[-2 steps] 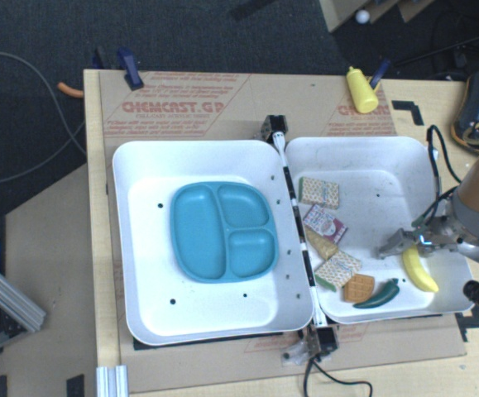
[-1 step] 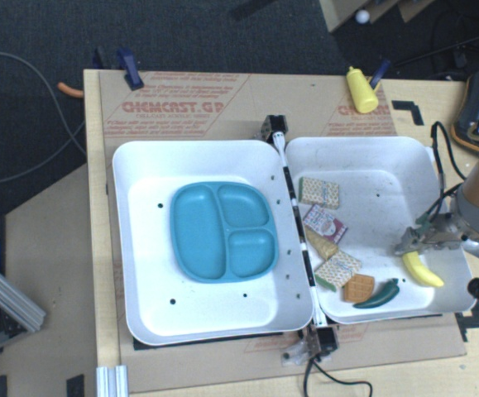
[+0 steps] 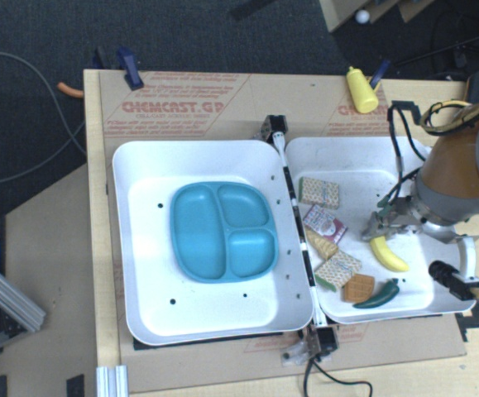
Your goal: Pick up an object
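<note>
- A grey robot arm (image 3: 462, 180) with an orange band reaches into the right bin (image 3: 347, 157), one of two shallow white bins set side by side on a bench (image 3: 181, 98).
- The gripper (image 3: 386, 226) sits low in the right bin, just above the upper end of a yellow banana (image 3: 388, 255); whether its fingers are spread or pressed together cannot be told from this angle.
- The banana lies on the bin floor, tilted, near the bin's right side, and nothing shows between the fingers.
- Left of the banana lie several small packets (image 3: 320, 192) with patterned wrappers; their print is too small to read.
- Below the banana rest a brown cracker (image 3: 358, 288) and a green pepper (image 3: 380, 296), touching each other.
- The left bin (image 3: 140, 172) holds a blue divided plate (image 3: 222, 230) with three compartments.
- Red lettering on the bench above the left bin reads "CHEMCAST", with smaller lines illegible.
- A yellow bottle (image 3: 361, 90) lies on the bench above the right bin.
</note>
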